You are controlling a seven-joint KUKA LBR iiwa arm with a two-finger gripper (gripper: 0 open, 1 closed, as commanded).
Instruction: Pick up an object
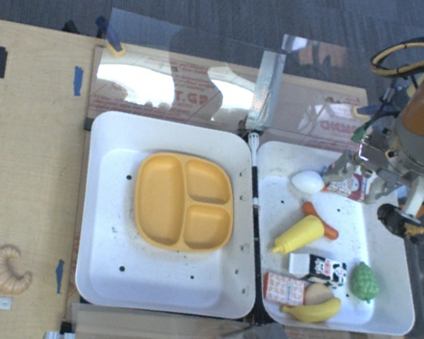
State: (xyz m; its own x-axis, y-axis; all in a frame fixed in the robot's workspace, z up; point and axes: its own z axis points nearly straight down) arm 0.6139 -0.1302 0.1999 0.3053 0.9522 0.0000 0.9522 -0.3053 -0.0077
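Bench [10, 171]: two white bins; end effector [375, 180] at right bin's [393, 316] one o'clock corner, finger state indiscernible; egg [306, 181] beside.

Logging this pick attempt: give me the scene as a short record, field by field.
left bin: holds a yellow divided plate
right bin: white egg, carrot, yellow bottle, black-and-white carton, green broccoli, red-patterned packet, banana
arm: gripper over the right bin's far edge
bench: croissant lying outside the bins, near left
picked: nothing seen held
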